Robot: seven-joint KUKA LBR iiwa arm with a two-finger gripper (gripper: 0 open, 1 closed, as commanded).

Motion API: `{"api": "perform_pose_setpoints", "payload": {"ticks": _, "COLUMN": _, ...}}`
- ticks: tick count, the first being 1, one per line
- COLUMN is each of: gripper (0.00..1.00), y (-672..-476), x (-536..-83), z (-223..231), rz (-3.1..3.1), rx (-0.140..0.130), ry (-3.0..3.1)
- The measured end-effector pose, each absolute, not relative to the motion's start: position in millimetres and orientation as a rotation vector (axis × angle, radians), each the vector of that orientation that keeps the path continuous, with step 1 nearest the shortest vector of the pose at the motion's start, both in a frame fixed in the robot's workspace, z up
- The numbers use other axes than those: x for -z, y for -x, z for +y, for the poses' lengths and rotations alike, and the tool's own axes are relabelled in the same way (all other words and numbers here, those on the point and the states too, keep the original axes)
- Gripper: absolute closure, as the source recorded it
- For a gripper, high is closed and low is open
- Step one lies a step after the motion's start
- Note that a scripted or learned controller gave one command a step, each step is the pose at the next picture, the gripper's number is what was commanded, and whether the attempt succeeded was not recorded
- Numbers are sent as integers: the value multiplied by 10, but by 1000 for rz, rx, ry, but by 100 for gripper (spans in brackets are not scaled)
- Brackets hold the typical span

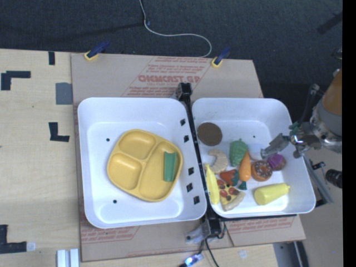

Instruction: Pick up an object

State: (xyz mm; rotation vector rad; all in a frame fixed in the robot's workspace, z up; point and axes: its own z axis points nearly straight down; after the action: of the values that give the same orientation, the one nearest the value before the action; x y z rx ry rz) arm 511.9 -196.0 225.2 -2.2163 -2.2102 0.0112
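Hovering w/ fingers apart, holding nothing, the gripper (278, 145) sits just above the purple toy (276, 162) in the right bin (281, 111); prob. light, hard, smooth, so pinch its sides.

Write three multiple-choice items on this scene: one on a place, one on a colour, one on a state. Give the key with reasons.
1. Where does the green piece lie?
A. On the yellow tray in the left bin
B. In the right bin, beside the carrot
C. On the cardboard outside both bins

2. What colour is the round disc at the back of the right bin?
A. White
B. Brown
C. Blue

3. How does the claw stand?
A. Gripping the yellow tray
B. Over the left bin's far corner
C. Over the right bin's right side, nothing seen between its fingers

Key: 1 A, the green piece rests in the tray's right compartment. 2 B, the disc is plainly brown against the white floor. 3 C, the claw hangs just above the purple toy, clear of the tray.
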Motion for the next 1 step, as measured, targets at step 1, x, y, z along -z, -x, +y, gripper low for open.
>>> {"api": "perform_pose_setpoints", "payload": {"ticks": 1, "gripper": 0, "y": -5145, "x": -2310, "z": -1959, "rz": -2221, "rx": -2, "ry": 2220}}
